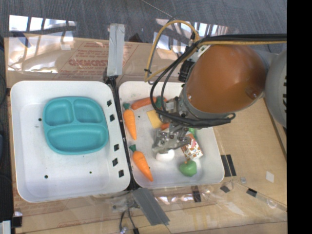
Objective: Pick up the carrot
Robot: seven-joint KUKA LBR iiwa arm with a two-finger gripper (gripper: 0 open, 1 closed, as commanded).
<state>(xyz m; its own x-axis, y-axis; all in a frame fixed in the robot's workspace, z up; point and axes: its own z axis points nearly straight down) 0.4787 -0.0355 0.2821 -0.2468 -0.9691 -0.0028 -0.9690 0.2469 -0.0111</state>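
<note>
Hovering gripper (168, 141): low in right bin (214, 145), over white object (165, 155); jaw state cannot tell.
Carrot (129, 123): nine o'clock of gripper, beside left wall.
Second carrot (142, 164): seven o'clock.
Third carrot (143, 103): eleven o'clock.
Teal plate (74, 124): left bin (24, 145).

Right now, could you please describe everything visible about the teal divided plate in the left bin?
The teal divided plate looks like smooth matte plastic, a rounded rectangle with a raised rim. Ridges split it into three compartments: two smaller ones along its far side and one wide one along its near side, none holding anything. It lies flat and upright on the floor of the left bin, toward the far side, apart from the walls, with nothing touching it.
</note>
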